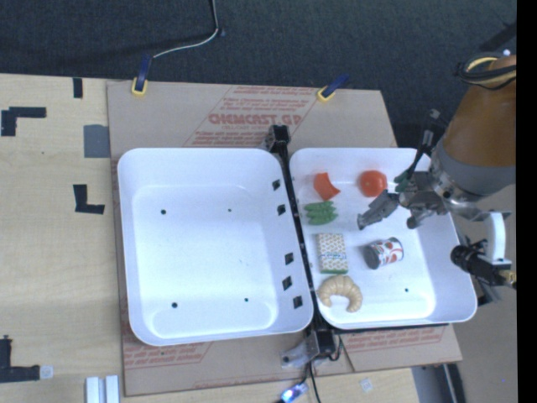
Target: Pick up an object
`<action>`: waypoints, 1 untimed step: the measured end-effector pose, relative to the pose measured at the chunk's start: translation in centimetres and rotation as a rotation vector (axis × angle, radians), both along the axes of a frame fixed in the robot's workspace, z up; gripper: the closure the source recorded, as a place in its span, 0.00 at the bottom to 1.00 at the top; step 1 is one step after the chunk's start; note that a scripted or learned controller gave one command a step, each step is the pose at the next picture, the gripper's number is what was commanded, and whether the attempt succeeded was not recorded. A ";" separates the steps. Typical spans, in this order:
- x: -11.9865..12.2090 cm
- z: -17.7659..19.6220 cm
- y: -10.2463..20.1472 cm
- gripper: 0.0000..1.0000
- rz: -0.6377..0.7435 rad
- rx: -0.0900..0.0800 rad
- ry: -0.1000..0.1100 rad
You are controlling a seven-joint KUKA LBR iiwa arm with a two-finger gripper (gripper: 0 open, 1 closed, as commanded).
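Observation:
The right bin (419, 305) holds a red tomato (372, 181), a red pepper piece (325, 185), a green leafy item (320, 213), a patterned box (332, 252), a small tipped can (384, 253) and a croissant (341, 292). My gripper (394, 211) hangs over the bin's right part, just right of the tomato and above the can. Its two dark fingers are spread apart, one finger (376, 210) pointing left, with nothing between them.
The left bin (138, 225) lies beside the right one, with a black divider clip strip (287, 225) between them. Both rest on a cardboard sheet (243, 116) on the wooden bench. The arm's grey body (482, 141) covers the right bin's far right corner.

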State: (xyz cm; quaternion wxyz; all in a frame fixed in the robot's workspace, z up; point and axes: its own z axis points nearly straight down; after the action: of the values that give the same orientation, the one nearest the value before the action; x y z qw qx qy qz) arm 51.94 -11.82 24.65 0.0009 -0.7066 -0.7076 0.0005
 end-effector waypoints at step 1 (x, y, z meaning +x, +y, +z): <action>-3.9 -9.9 2.5 0.00 0.000 0.003 0.011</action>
State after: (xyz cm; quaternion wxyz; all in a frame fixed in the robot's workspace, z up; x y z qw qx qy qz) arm 47.99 -9.34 14.79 0.0061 -0.7067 -0.7074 0.0034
